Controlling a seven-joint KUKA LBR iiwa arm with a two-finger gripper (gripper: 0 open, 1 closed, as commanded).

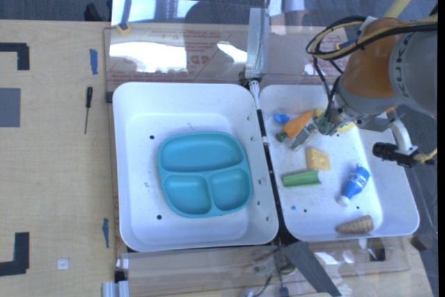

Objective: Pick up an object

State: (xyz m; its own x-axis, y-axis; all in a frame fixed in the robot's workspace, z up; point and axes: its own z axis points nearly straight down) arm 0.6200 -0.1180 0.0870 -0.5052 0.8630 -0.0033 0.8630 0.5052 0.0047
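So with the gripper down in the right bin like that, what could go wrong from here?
The gripper sits among crowded things: an orange piece, a blue piece and a grey piece. It may nudge them or catch the wrong one. It is also near the right bin's back wall, so things could get pushed against it and be harder to grasp.

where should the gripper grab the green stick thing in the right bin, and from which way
Grip the green stick across its narrow width at mid-length, coming straight down from above. It lies flat, long axis running left to right in the right bin, apart from the yellow piece, so both long sides look free.
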